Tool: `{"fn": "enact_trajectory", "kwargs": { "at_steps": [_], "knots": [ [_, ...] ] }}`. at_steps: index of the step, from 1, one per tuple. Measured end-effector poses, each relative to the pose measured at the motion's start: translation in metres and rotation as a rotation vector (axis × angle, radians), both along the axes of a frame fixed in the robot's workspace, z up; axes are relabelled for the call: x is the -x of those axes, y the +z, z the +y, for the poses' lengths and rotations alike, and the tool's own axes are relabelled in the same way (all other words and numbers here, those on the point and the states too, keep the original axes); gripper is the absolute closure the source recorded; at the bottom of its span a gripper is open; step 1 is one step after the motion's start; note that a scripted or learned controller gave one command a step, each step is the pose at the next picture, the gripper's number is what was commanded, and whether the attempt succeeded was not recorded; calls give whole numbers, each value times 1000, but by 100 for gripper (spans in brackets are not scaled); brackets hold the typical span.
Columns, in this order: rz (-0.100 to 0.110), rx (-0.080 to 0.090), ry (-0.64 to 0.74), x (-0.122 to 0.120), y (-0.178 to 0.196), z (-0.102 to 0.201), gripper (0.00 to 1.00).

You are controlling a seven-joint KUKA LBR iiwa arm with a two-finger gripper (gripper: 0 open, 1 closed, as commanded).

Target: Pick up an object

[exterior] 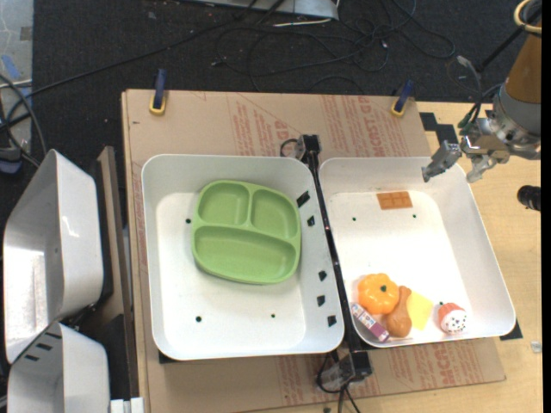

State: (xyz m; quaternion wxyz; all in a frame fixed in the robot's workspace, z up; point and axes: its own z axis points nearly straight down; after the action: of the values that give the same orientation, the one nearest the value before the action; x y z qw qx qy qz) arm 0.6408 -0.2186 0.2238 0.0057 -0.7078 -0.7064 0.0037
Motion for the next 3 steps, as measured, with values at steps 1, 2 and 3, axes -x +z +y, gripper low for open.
{"fn": "enact_trajectory", "kwargs": {
  "at_steps": [1, 2, 3],
  "knots": [
    [-14, 4, 4, -3, 9, 1, 0],
    [-9, 3, 1, 2, -49, -2, 0],
    [-11, 3, 6, -3, -95, 3, 0]
  ]
}}
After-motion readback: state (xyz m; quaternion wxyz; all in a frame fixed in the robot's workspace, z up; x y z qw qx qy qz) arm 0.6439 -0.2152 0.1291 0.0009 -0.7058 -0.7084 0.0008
